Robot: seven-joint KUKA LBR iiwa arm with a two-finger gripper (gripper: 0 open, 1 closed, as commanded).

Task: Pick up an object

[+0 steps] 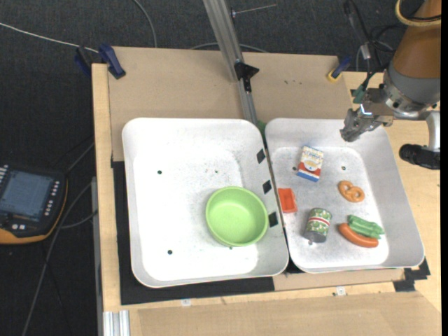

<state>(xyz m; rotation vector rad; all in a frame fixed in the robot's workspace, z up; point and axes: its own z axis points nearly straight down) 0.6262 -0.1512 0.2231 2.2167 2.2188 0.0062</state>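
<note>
My gripper (354,130) hangs over the far right corner of the right bin (392,187), with nothing visible between its fingers. In that bin lie a small white carton (310,163), a pretzel (351,191), an orange block (287,200), a small can (318,225), and a carrot with a green pod on top (360,231). The carton is the nearest item, down and to the left of the gripper. A green bowl (236,216) sits in the left bin (161,194).
A slanted metal pole (227,37) runs from the top down to the gap between the bins. Blue clamps (112,61) hold the board's far corners. A handheld pendant (28,201) lies off the bench at the left.
</note>
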